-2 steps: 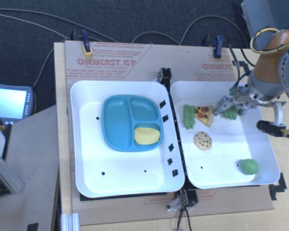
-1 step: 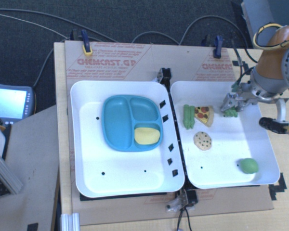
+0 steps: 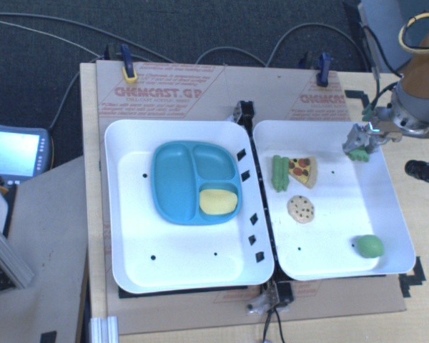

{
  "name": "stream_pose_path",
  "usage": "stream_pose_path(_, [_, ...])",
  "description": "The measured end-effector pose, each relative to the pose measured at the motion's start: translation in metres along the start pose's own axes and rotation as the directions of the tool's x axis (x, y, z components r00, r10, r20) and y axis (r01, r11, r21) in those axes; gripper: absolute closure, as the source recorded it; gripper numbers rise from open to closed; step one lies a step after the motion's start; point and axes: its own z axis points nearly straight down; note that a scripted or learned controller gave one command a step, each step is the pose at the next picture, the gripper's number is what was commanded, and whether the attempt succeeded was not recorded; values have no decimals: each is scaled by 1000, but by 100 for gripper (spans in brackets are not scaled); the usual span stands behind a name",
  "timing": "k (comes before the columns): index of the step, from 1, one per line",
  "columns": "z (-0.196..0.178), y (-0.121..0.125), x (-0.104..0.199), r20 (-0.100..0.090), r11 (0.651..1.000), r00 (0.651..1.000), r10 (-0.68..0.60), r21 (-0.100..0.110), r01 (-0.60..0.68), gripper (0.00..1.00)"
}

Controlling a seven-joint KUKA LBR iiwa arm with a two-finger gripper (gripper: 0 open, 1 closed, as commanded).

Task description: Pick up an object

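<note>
Right bin [image 3: 393,199] contents: green bean pod [image 3: 280,173] touching pizza slice [image 3: 302,170], cookie [image 3: 300,209] just below them, green ball [image 3: 369,246] in the near right corner. Gripper [image 3: 358,148] sits over the bin's far right rim; finger state cannot be told. Left bin [image 3: 129,191]: blue divided plate [image 3: 179,177] holding a yellow piece [image 3: 218,201].
</note>
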Motion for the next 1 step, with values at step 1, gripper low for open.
stream_pose_path(1, [-48,5,7,-1,1000,1000,-2,0,2,100])
